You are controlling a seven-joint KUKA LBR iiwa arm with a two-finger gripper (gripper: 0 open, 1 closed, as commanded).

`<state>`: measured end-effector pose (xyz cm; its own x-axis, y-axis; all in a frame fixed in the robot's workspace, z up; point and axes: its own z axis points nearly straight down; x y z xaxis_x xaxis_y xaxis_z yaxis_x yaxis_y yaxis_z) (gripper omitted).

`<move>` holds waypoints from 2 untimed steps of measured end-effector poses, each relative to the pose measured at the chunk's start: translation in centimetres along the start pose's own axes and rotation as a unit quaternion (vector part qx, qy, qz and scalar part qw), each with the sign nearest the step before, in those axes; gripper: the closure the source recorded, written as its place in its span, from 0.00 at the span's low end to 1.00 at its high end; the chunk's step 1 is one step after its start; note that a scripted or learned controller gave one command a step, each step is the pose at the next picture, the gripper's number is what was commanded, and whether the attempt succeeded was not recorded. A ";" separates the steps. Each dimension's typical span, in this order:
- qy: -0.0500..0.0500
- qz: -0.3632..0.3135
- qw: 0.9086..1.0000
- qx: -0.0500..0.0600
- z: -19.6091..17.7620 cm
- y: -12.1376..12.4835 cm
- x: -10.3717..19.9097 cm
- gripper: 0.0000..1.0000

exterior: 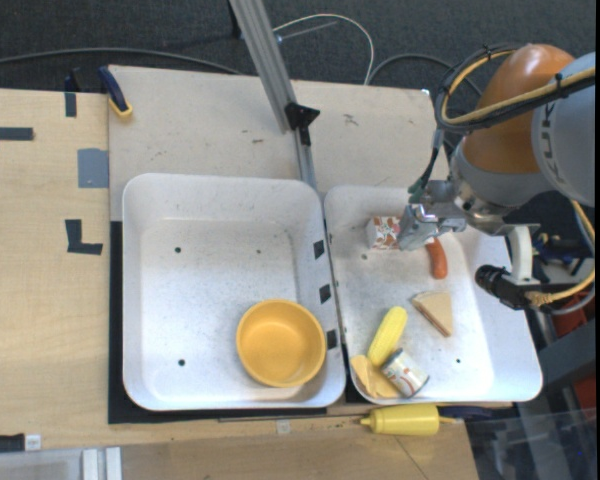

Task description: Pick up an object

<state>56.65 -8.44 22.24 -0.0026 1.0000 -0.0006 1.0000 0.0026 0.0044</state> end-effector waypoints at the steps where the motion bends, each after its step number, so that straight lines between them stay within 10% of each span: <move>1: 0.000 0.000 1.000 0.000 -5.1 0.1 0.0 1.00; 2: 0.001 -0.002 1.000 0.003 -4.9 -1.0 5.9 1.00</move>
<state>55.57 -2.56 27.13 -0.0066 1.0000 0.0009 1.0000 0.0066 -0.0019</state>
